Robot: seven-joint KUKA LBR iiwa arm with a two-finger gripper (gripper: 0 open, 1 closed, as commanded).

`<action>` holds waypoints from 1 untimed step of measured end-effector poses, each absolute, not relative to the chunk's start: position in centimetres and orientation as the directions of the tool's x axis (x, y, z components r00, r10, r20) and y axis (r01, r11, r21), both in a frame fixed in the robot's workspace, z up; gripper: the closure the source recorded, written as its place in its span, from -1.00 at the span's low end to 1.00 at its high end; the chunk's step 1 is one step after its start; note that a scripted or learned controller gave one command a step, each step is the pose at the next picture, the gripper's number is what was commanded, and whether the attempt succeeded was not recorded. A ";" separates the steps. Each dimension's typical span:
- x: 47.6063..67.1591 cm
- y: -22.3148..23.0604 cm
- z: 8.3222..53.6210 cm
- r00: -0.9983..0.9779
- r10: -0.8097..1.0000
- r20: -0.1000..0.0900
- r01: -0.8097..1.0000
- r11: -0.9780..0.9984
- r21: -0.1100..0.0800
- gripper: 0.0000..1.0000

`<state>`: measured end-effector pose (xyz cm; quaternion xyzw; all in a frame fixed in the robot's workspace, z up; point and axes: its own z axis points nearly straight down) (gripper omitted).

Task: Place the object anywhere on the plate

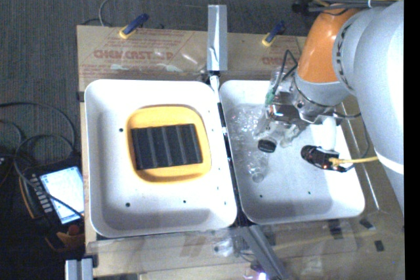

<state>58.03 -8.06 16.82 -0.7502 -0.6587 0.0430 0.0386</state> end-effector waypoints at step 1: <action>58.4 -7.8 17.1 0.122 0.992 -0.012 0.987 -0.123 -0.101 -1.00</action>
